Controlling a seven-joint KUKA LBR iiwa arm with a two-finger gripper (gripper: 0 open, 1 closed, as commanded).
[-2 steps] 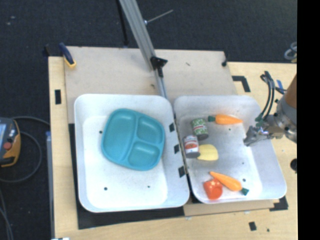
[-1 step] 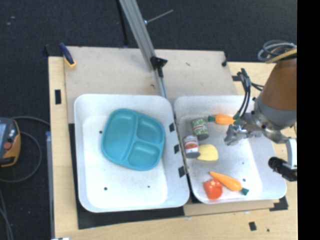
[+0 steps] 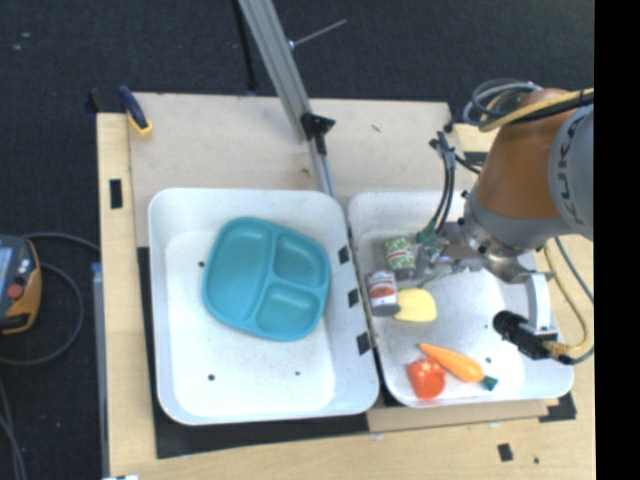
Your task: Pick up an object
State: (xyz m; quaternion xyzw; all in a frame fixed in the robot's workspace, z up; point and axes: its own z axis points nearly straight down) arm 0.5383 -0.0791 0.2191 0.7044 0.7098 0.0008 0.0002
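Observation:
In the right bin [image 3: 470, 208] several small objects lie near the left wall. A green can [image 3: 400, 255] lies farthest back. Just in front of it is a red and white can [image 3: 382, 290], with a yellow lemon-like piece [image 3: 416, 307] beside that. Nearer the front edge are an orange carrot [image 3: 452, 361] and a red pepper [image 3: 426, 379]. My gripper [image 3: 433, 256] reaches in from the right and hangs low over the bin, right beside the green can and just behind the yellow piece. I see nothing held in it.
A teal divided plate [image 3: 267, 278] lies in the left bin [image 3: 180, 368]. A slanted metal rail [image 3: 285, 68] crosses the back of the bench down to the bins' shared wall. A black fitting with cables [image 3: 522, 334] hangs over the right bin's right side.

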